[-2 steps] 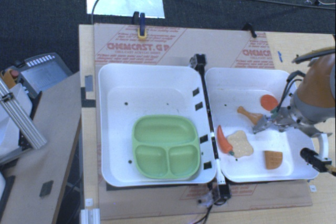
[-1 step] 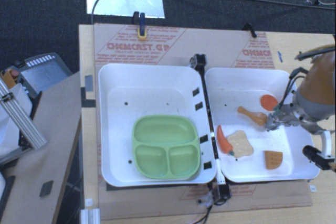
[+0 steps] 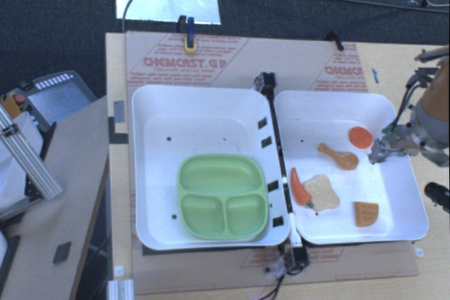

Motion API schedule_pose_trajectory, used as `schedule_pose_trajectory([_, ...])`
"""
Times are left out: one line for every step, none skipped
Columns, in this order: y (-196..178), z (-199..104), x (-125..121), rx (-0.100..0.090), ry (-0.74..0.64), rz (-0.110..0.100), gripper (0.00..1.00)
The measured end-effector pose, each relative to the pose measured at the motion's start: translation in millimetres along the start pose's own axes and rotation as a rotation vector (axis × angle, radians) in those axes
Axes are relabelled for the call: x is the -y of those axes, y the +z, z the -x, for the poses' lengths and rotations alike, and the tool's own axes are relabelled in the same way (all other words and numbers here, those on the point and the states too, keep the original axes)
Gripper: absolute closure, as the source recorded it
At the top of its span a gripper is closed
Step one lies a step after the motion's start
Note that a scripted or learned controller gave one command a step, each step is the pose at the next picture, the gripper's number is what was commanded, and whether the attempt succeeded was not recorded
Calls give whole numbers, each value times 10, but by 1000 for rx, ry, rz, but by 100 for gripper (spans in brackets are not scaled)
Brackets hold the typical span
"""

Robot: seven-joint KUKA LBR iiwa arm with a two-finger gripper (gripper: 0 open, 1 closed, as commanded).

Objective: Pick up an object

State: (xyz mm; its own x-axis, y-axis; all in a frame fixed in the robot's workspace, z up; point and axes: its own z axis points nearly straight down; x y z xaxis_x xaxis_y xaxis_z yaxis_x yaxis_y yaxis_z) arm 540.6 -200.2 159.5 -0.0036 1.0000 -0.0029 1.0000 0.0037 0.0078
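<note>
In the right bin (image 3: 330, 103) lie an orange disc (image 3: 360, 137), a tan wooden spoon-like piece (image 3: 339, 156), a red-orange carrot (image 3: 300, 187), a pale bread slice (image 3: 321, 192) and a brown waffle-like piece (image 3: 365, 213). My gripper (image 3: 380, 151) hangs at the bin's right side, just right of the spoon piece and below the orange disc. Nothing shows between its tips.
The left bin (image 3: 204, 105) holds a green divided plate (image 3: 223, 196). The arm (image 3: 430, 116) comes in over the right bin's right wall. A black divider clip strip (image 3: 275, 158) runs between the bins. A grey device (image 3: 60, 96) sits on the side table at left.
</note>
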Motion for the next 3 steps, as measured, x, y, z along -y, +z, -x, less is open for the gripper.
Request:
schedule_pose_trajectory([-640,53,-43,1,0,1,100])
schedule_pose_trajectory([-715,55,-54,-2,-1,-4,100])
schedule_pose_trajectory([-629,-453,-240,-4,-6,-5,100])
